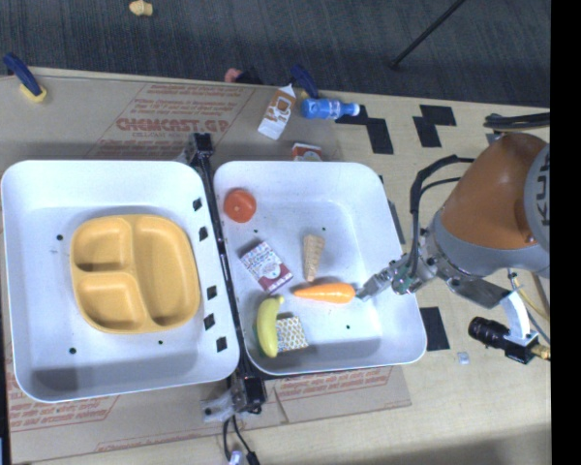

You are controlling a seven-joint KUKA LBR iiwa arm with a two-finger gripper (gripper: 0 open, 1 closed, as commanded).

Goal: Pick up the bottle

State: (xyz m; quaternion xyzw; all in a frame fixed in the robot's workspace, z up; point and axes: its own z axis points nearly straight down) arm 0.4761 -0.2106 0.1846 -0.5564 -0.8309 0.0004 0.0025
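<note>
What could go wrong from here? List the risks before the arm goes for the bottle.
1. The blue bottle lies on its side outside both bins, beyond the right bin's far rim, while the end effector sits low inside that bin, so the rim may be clipped on the way.
2. The end effector is right beside the carrot and could nudge or grab it instead.
3. A bottle lying down may roll when touched.
</note>
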